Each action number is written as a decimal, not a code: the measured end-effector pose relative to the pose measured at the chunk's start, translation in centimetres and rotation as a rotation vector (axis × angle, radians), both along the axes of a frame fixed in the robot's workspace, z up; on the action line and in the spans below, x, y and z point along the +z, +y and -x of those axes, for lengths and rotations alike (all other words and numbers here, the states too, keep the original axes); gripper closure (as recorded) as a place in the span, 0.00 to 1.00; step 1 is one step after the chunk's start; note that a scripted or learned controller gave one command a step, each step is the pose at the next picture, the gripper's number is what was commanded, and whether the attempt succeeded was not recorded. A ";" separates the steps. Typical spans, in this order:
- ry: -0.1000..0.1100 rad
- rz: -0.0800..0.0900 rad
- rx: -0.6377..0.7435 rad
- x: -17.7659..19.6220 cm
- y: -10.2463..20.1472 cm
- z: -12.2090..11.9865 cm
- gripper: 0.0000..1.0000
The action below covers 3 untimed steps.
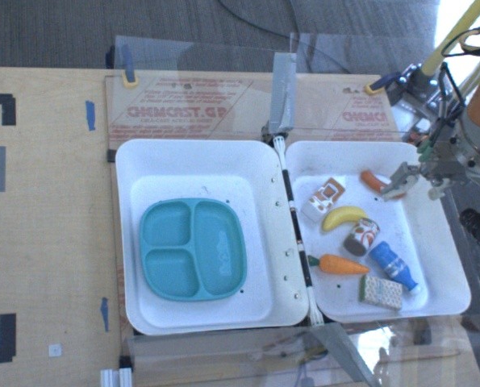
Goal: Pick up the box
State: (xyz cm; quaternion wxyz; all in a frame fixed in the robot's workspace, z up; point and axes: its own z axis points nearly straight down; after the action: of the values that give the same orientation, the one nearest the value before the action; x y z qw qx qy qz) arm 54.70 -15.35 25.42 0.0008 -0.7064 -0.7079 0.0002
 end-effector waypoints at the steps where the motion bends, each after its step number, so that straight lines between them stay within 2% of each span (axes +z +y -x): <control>1: 0.000 0.001 -0.098 -15.2 1.4 5.9 0.00; 2: -0.009 0.002 0.045 -16.6 1.4 -0.8 0.00; 3: -0.013 0.003 0.042 -15.5 1.3 -0.8 1.00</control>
State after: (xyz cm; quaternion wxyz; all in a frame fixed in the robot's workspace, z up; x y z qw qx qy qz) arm 55.54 -14.09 9.90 -0.0050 -0.6914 -0.7224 -0.0031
